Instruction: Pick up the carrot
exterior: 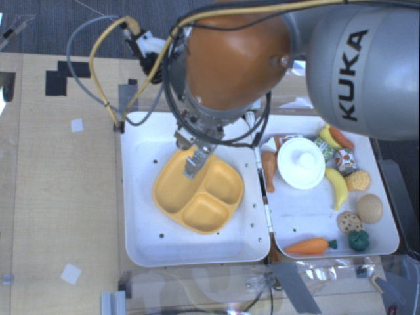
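The arm [354,64] is a fat grey casing with "KUKA" in black capitals [354,77] at the frame's upper right. Left of it bulges a glossy orange dome [236,51]. Yellow [105,44], grey and black cables loop from the wrist across the upper left. The small metal hand [194,163] is dull grey.

a grey kuka arm [354,58] with an orange band reaches from the right over the left bin [141,241], its gripper [195,161] poised above the upper compartment of a yellow divided plate [200,192]. in the right bin [387,241], a carrot [307,246] lies near the front edge, well apart from the gripper, among a white lid [301,163], a banana [337,187] and a cookie [349,222].
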`<state>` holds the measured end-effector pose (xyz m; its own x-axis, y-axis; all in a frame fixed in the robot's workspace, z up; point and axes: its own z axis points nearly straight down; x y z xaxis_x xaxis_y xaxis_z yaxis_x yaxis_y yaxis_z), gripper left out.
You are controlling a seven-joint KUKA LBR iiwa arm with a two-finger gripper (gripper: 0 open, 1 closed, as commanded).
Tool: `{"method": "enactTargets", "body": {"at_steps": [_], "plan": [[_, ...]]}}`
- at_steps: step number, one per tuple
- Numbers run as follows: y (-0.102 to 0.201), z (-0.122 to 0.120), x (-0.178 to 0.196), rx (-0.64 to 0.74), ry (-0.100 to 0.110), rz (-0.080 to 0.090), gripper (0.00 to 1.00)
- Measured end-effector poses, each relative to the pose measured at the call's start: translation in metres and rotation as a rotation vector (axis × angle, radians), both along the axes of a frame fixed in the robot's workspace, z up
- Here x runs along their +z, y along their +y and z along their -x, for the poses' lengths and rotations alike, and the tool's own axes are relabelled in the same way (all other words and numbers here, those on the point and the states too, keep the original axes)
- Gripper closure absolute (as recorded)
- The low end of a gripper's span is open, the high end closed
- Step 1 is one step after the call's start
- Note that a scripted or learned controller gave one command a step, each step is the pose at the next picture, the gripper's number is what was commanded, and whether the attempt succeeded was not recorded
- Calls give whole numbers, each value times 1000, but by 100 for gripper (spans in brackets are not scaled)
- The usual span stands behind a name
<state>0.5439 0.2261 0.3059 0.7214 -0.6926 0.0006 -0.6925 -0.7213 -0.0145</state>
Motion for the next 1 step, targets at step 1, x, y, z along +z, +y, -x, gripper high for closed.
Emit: {"method": "enactTargets", "body": {"at_steps": [1], "plan": [[-78, 38, -78, 294, 10, 9, 100]]}}
